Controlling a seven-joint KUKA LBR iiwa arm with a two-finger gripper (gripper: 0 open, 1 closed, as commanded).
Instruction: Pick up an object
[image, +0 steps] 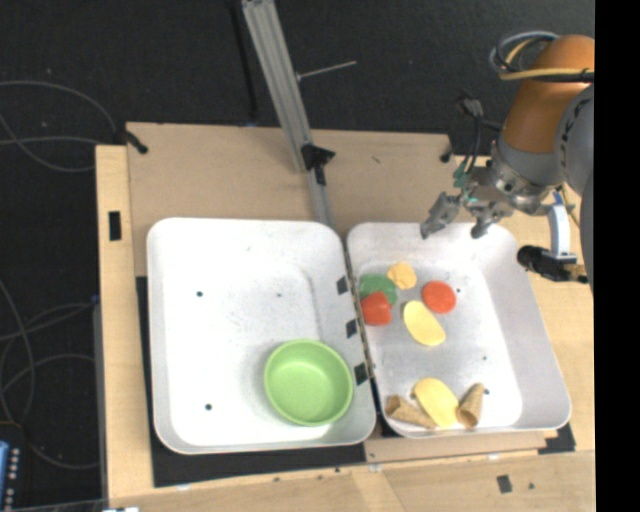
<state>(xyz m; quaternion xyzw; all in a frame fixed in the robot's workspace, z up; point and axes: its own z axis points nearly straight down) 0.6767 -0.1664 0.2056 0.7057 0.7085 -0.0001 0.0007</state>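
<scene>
Two white bins sit side by side on the bench (220, 180).
Gripper (458, 222) hovers with fingers apart at the right bin's (530, 350) twelve o'clock edge, holding nothing.

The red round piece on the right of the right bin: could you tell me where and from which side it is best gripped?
Grip the red round piece across its middle, coming straight down from above. It looks squat and rounded, so any finger angle should do, and it lies apart from the yellow oval piece below it. The gripper hangs open over the right bin's far edge.
</scene>
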